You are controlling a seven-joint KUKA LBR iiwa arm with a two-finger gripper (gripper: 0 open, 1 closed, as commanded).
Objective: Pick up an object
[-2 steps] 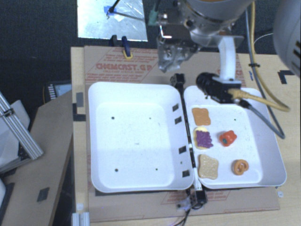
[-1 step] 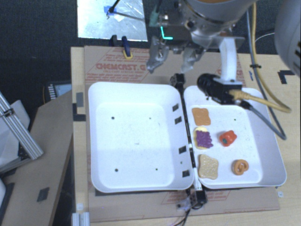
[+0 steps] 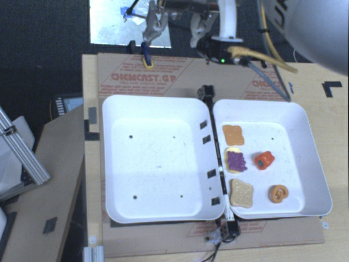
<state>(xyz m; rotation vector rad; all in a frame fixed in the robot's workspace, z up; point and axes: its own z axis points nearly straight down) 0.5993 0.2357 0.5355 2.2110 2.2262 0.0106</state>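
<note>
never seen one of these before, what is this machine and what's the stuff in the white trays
This is a single photo from a camera fixed above a workbench, looking down at a slant. The big grey shape at the top right is a robot arm reaching in. Its end effector, the two-finger part that grasps, hangs above the far edge of the bench with its fingers spread and nothing between them. On the bench sit two shallow white bins side by side. The right bin holds small toy foods: an orange toast slice, a purple grape bunch, a red pepper, a pale bread slice and a pretzel. The arm's job is to pick one up.
</note>
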